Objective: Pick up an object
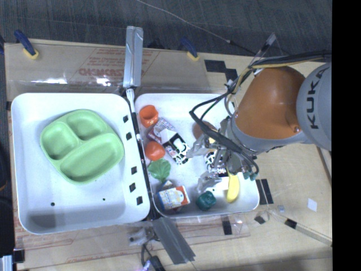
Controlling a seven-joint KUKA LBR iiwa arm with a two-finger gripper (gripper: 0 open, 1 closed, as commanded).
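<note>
- Plainly, the gripper (217, 165) hangs low inside the right bin (186, 103), toward its near right corner, with cables looping around it; whether the claw is open or closed I cannot tell, and nothing is visibly caught in it.
- The likeliest target is unclear: a yellow banana (232, 188) lies just beside the claw at the bin's right wall, and a teal block (206, 200) sits by the near edge.
- Crowding is the main risk. The banana and block lie close together near the wall, so a descent may nudge one aside or pinch the rim instead.
- The loose cables could drag across nearby things.
- Along the bin's left wall sit an orange cup (148, 116), an orange ball (154, 150), a green piece (159, 169) and a small carton (172, 197); a black-and-white packet (176, 148) lies mid-bin. A sideways sweep could scatter these.
- The left bin (34, 208) holds a green divided plate (82, 144), well apart from the action.
</note>
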